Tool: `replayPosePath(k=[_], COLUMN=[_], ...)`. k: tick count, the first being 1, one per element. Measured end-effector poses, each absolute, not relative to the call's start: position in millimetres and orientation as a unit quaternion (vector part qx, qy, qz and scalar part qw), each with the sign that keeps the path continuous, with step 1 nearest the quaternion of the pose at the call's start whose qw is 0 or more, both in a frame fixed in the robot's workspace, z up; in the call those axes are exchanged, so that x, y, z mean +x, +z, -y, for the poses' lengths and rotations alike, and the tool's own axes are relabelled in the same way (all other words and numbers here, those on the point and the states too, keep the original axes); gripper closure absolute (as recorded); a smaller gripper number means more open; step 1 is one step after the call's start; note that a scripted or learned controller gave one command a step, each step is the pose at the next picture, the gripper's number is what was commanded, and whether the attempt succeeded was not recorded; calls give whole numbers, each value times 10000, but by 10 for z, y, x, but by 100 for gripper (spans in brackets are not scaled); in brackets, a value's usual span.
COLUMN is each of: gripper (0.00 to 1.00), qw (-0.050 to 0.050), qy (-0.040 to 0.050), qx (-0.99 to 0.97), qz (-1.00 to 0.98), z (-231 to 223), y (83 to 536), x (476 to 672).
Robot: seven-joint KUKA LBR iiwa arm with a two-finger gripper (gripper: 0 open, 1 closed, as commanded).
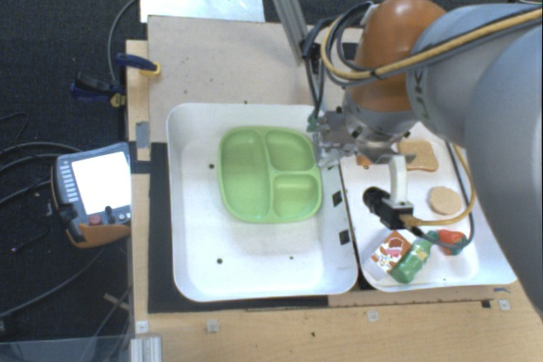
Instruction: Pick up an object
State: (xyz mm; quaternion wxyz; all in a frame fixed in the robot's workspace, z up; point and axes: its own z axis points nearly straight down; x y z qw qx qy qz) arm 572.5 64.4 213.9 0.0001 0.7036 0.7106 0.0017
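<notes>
On the worktop the left bin holds a green divided plate lying flat; the hand hangs at the plate's right edge, apart or together I cannot tell; the right bin holds a toast slice, a round biscuit, and a small carton touching a green bottle.

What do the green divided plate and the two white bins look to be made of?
Green divided plate: probably moulded plastic, smooth with a soft sheen. Its uniform colour and rounded compartment ridges suggest it. Plate's bin and neighbouring bin: likely plastic too, matte white with rounded raised rims, though painted metal cannot be excluded.
</notes>
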Motion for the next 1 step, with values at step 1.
replayPosePath(k=[1], gripper=[100], qw=[1], qy=[21], qx=[7037], qz=[-7105], z=[-1080], y=[2114], x=[5936])
